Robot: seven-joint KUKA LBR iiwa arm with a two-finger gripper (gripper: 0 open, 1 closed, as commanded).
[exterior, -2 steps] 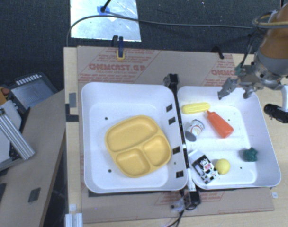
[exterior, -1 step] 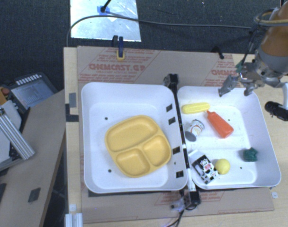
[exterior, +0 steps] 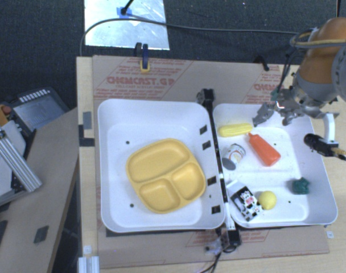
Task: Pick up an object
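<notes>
The right bin (exterior: 318, 209) holds several small objects: a yellow banana-shaped piece (exterior: 234, 130), an orange bottle-shaped piece (exterior: 264, 149), a small round can (exterior: 234, 154), a yellow ball (exterior: 267, 199), a dark green lump (exterior: 300, 185) and a black-and-white box (exterior: 245, 202). My gripper (exterior: 274, 117) hangs over the bin's far edge, just right of the banana piece and above the orange piece. Its two fingers are spread open with nothing between them.
A yellow divided tray (exterior: 164, 174) lies in the left bin (exterior: 113, 152). A black divider (exterior: 214, 152) runs between the bins. A black part (exterior: 318, 144) juts over the right bin's right side. Grey gear (exterior: 33, 115) sits off the bench at left.
</notes>
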